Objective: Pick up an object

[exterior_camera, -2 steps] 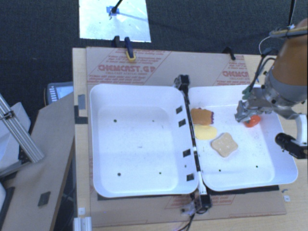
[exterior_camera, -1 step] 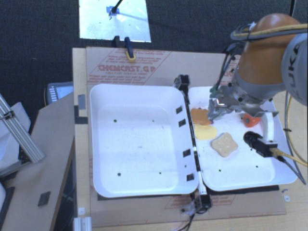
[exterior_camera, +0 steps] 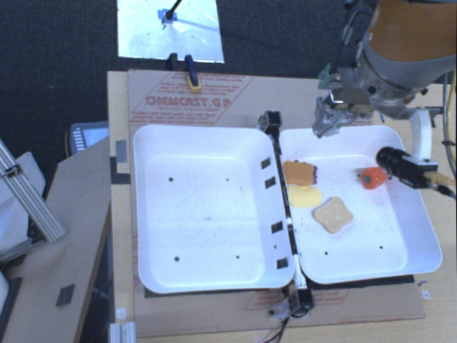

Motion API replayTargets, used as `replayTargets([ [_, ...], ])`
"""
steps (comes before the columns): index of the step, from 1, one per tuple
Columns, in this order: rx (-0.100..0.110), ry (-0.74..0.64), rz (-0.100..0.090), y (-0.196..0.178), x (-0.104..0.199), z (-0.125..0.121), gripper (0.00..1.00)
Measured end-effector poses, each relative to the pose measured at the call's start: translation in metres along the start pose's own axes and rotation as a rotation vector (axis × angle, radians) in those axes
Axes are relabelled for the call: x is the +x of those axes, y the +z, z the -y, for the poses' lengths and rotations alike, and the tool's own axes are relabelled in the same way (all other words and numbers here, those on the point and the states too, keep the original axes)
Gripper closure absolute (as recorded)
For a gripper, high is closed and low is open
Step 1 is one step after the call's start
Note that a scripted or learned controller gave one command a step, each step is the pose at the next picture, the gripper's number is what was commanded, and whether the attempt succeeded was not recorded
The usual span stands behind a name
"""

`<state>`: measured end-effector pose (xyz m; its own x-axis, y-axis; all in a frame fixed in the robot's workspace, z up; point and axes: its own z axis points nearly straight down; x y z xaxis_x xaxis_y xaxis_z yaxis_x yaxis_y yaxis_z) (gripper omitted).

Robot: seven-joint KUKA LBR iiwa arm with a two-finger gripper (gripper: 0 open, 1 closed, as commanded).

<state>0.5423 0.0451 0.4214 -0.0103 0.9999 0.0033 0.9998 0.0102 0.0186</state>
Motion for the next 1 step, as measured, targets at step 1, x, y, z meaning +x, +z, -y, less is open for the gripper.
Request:
replayTargets([
  [1, 0.012, -0.002, -0.001, -0.0374, 0.0848, 0.0007, 1.0],
])
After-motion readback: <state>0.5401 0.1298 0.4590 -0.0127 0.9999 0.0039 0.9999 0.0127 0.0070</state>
